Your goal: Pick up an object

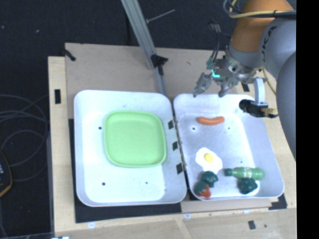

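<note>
A tan counter (114,66) carries 2 white bins: the left bin (89,133) holds a green plate (134,138); the right bin (259,148) holds a sausage (210,120), a fried egg (208,159) and a bottle (245,173). The end effector (213,87) hangs spread, grasping nothing.

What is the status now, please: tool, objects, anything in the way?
Tool open, above right bin's far edge, holding nothing. Sausage nearest, just below it. Fried egg and green bottle farther. Path clear.

Tan wooden bench (109,66) on dark speckled floor (60,14). Black cables (22,128) loop at left. Grey metal pole (137,21) slants in from above.
</note>
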Controlling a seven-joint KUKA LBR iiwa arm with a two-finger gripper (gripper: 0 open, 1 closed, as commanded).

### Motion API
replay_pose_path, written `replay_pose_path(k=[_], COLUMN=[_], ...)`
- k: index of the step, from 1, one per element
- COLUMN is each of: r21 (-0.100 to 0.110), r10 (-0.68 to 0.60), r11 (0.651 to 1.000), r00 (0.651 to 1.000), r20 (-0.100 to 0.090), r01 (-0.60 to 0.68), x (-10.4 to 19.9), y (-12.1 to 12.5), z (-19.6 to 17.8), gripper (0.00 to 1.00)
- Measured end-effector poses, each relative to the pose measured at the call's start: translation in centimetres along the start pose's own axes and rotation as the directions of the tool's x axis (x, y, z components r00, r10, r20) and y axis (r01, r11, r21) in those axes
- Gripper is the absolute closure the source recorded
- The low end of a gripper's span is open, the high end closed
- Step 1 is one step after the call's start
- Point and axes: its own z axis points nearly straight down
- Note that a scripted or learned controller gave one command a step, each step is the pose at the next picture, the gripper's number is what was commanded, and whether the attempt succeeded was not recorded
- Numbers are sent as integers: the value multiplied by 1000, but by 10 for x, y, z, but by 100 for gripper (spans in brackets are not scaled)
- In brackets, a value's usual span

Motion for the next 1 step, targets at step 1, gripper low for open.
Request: replay_pose_path(k=[1], r21=[0], r10=[0], r11=[1000], r00=[1000], r20=[0], r01=[0], x=[0], y=[0], z=[0], gripper=[0])
